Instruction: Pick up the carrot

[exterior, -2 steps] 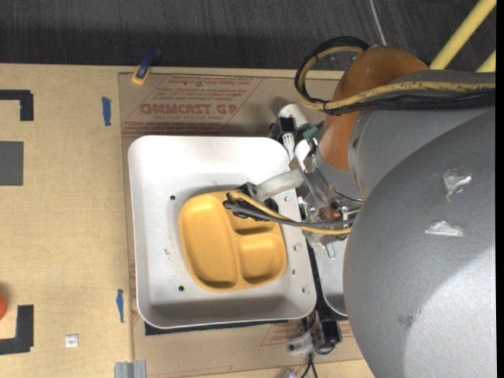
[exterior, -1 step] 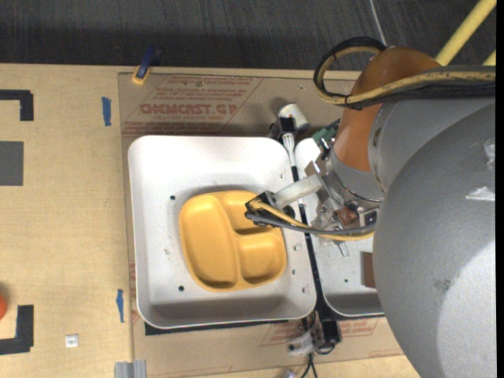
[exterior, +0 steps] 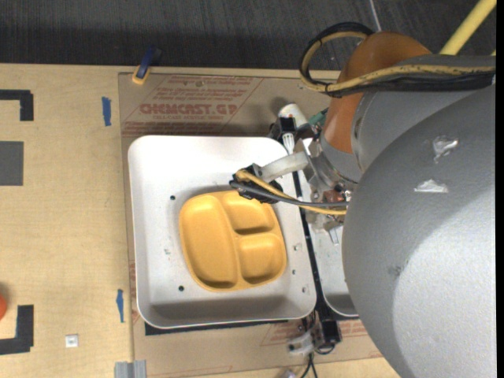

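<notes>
Arm (exterior: 425, 235) bulk covers the right bin (exterior: 335, 302); the gripper (exterior: 324, 209) sits by the seam between bins, open or closed I cannot tell. A yellow plate (exterior: 232, 239) lies in the left bin (exterior: 150, 211). An orange thing (exterior: 2, 307), cut off and unidentifiable, sits at the desk's (exterior: 63, 211) far left edge.

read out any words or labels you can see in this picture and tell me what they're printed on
"CHEMCAST GP", roughly, in red capitals on the brown board behind the left bin; the letters are blurred, so the reading is uncertain.
A smaller red line above it on the same board: too small to read.
Red print on the board's front edge below the bin: too blurred to read.
No lettering can be made out on the yellow tray, the bin or the arm.
</notes>
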Robot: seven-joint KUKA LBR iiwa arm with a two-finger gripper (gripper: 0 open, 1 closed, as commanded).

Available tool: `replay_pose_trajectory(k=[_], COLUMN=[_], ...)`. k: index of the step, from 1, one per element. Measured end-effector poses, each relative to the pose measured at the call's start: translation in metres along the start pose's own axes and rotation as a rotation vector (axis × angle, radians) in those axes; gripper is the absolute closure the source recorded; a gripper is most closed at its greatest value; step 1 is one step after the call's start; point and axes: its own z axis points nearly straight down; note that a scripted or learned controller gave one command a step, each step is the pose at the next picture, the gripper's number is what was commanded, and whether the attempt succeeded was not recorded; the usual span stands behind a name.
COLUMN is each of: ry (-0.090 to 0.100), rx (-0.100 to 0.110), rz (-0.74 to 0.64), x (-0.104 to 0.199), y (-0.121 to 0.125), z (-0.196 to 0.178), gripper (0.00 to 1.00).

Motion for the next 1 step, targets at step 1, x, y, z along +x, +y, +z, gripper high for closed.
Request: replay_pose_trajectory(k=[1], ry=[-0.003], rx=[0.002], rz=[0.001], x=[-0.0088], y=[-0.0103], z=[0.0051], gripper=[1.00])
